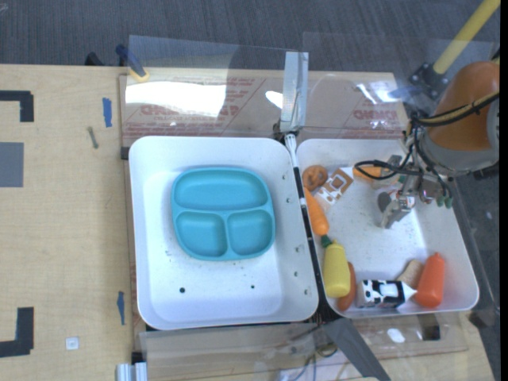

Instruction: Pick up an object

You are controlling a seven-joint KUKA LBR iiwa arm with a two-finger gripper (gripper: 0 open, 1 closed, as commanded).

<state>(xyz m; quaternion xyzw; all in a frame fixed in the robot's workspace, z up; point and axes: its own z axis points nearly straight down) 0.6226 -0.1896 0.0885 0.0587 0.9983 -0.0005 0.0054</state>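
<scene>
Two white bins (151,213); one blue divided plate (223,213); about seven toy items (336,267) in right bin.

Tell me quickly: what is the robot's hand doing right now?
Hand: above the right bin's floor, nothing visibly held; open or shut cannot be told.

A single fixed camera looks down at a slant on the bench (55,213), set back enough to take in both white bins: the left bin (151,236) mid-frame, the right bin (456,252) toward the right edge, floor beyond.
</scene>
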